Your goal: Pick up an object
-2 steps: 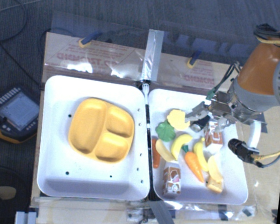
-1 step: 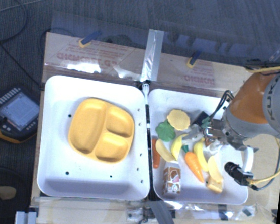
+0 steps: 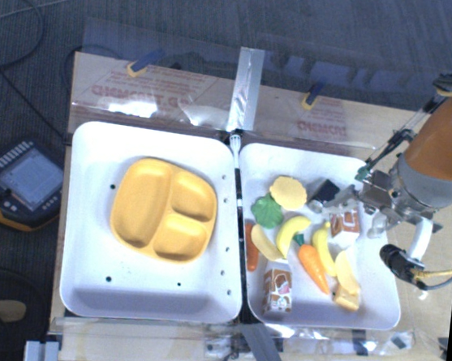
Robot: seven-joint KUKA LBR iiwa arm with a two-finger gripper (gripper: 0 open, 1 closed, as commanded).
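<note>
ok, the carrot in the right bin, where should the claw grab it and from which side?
Probably grip the carrot across its thick upper-left half, coming straight down from above. It lies flat and slanted, tapering toward the lower right, so close across the width, not along it. A banana crowds its right side and a small carton sits lower left, so clearance is tight either way.

Grey arm [image 3: 438,173], orange band (above wrist), black cables, silvery wrist hardware.
</note>
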